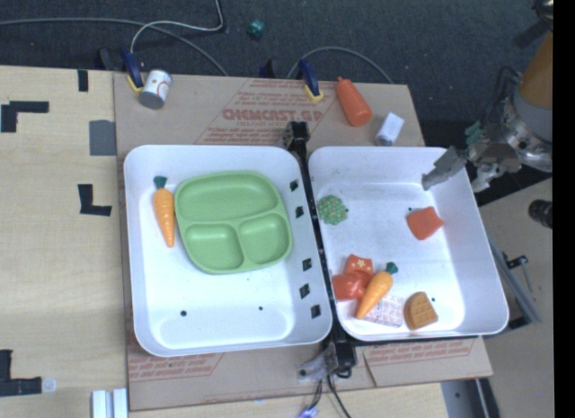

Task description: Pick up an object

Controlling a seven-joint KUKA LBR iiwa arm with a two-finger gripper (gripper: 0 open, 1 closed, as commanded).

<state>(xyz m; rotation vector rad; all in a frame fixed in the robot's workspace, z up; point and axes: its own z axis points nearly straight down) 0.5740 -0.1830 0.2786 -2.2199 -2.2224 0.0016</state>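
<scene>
My gripper [446,169] hangs over the upper right edge of the right bin [476,254], coming in from the right. Nothing shows in its grasp. A red-orange block [424,222] lies in the bin a little below and left of it. Further left sits a green leafy piece [332,209]. Near the bin's front edge, close together, lie a red piece [352,277], a small carrot [375,292], a pink-and-white wafer [384,314] and a brown biscuit [419,310].
The left bin [144,263] holds a green divided plate [235,221] and a second carrot [163,214] beside it. On the board behind the bins lie an orange bottle shape [354,102], a white cube [389,128] and a small can [155,88].
</scene>
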